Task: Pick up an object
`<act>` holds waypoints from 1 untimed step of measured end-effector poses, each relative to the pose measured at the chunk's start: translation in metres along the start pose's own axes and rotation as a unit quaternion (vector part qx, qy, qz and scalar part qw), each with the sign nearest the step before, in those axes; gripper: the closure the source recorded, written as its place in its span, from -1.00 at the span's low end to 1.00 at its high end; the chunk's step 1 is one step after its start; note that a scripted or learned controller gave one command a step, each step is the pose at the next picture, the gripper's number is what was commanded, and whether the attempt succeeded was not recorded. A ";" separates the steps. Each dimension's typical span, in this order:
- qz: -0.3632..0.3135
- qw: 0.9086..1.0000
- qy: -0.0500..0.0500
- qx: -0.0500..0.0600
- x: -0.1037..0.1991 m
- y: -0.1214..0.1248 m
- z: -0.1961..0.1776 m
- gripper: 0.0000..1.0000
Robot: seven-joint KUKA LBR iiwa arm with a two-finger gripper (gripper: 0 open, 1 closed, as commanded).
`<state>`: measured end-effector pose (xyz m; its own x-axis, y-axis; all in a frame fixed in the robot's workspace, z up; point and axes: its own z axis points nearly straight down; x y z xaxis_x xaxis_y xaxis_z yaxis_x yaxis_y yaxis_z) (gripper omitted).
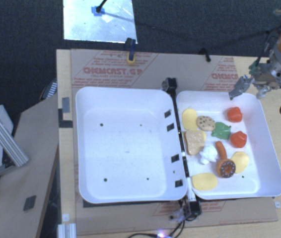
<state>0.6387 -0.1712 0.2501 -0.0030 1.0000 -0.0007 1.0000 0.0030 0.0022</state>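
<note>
The right bin (pixel 267 133) holds several toy foods: a red tomato (pixel 234 114), a red pepper (pixel 238 139), a green leaf piece (pixel 222 131), a chocolate-chip cookie (pixel 206 123), a bread slice (pixel 195 142), an orange carrot (pixel 221 149), a chocolate doughnut (pixel 227 168), a white piece (pixel 208 154) and yellow pieces (pixel 204 181). My gripper (pixel 250 88) hangs open above the bin's far right rim, nothing between its fingers. It is above and to the right of the tomato.
The left bin (pixel 88 103) lies beside the right one, joined by a black hinge strip (pixel 175 133). Both rest on a cardboard sheet (pixel 115 71). A shiny metal plate (pixel 98 14) lies on the dark floor behind. A metal rail (pixel 1 133) slants at the left.
</note>
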 end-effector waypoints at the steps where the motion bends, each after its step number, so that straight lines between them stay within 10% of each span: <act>1: 0.002 1.000 0.000 0.003 -0.036 0.003 0.173 -1.00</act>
<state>0.6423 -0.2074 0.0769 0.0011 1.0000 0.0003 1.0000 -0.0011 -0.0047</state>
